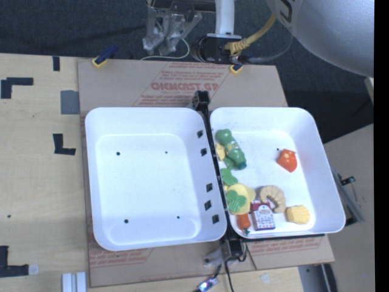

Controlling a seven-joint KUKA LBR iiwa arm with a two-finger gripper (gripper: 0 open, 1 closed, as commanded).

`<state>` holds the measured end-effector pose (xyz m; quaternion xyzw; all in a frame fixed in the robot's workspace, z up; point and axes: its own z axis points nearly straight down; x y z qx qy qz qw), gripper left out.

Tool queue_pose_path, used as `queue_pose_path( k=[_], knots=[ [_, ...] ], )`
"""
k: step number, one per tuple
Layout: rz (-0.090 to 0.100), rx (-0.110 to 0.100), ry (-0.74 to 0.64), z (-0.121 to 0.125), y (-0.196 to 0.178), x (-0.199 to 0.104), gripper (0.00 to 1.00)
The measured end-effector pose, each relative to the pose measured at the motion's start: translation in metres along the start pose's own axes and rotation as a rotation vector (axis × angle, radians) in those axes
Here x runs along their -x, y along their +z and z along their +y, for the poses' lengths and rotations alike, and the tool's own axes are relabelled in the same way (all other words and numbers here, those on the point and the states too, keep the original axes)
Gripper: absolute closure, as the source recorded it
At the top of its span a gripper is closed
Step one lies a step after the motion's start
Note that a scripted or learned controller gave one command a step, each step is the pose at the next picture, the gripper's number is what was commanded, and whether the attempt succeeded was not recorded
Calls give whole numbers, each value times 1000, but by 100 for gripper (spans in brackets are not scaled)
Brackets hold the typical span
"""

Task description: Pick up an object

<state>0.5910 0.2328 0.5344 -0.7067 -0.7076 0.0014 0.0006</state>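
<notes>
White plastic forms two shallow bins side by side on the cardboard-covered counter (176, 90). The left bin (146, 175) offers a broad bare floor. The right bin (304, 132) keeps open room along its upper and right parts; its toys crowd the left wall and lower edge: a green vegetable (231, 148), a red piece (287, 160), a yellow-green piece (237, 196), a tan croissant (272, 196), a red box (262, 216) and a yellow piece (298, 214). The arm's grey body (328, 17) is cut off at the upper right. The gripper (164, 35) hangs beyond the bins' far edge, blurred; I cannot tell its state.
</notes>
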Motion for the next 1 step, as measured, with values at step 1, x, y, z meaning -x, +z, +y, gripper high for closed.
queue_pose_path(
  k=[1],
  knots=[
    [-1, -1, 1, -24, 4, 0, 100]
  ],
)
